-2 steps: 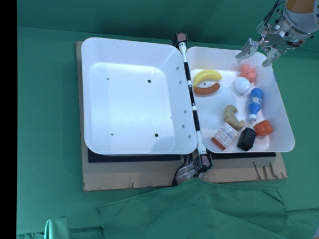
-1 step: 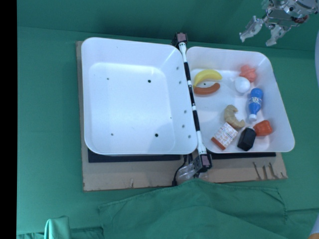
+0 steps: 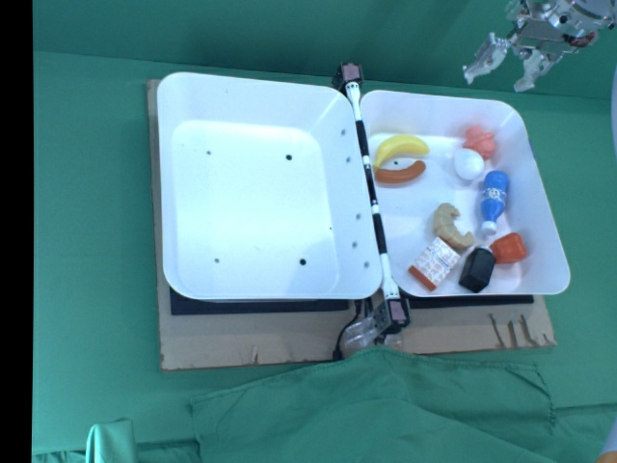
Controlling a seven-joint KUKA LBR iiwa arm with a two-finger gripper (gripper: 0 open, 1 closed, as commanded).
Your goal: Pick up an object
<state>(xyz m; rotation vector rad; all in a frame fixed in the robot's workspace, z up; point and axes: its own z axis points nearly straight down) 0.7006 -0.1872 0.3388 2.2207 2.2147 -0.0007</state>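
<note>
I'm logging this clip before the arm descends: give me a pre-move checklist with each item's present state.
1. Gripper open with nothing between its jaws: ok.
2. Gripper above a pickable object: not ok, it hangs beyond the right bin's far rim.
3. Objects available in the right bin: ok, banana, sausage, white ball, blue bottle among them.
4. Target standing apart from neighbours: ok for the blue bottle; banana touches the sausage.
5. Which object is targeted: cannot tell.
</note>
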